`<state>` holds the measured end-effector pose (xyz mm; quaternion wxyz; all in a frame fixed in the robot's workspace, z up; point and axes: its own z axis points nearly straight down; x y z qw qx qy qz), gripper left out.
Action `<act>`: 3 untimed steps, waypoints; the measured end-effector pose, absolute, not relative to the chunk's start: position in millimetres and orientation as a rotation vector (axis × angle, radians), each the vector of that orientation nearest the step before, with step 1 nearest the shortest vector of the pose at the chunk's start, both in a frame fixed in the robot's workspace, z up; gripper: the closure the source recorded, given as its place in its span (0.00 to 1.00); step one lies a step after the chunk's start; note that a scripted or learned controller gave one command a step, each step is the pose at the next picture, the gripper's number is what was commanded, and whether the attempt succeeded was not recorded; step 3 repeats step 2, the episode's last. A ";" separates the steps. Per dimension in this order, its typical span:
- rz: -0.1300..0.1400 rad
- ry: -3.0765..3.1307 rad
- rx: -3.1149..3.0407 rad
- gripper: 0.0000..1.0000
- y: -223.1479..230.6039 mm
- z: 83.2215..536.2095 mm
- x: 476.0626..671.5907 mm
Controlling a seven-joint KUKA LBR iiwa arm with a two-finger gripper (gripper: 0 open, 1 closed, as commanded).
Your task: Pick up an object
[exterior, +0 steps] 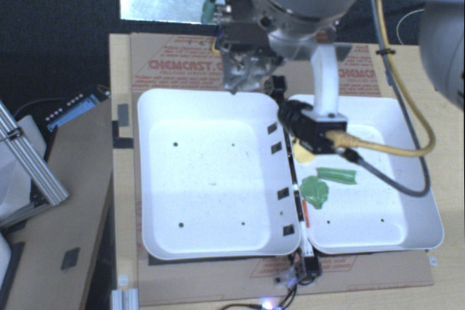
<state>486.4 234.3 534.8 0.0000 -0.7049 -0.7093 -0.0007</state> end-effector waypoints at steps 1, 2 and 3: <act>-0.002 -2.228 -2.214 1.00 234.3 534.8 486.4; -0.002 -2.228 -2.215 1.00 234.2 534.8 486.4; -0.002 -2.228 -2.215 1.00 234.2 534.8 486.4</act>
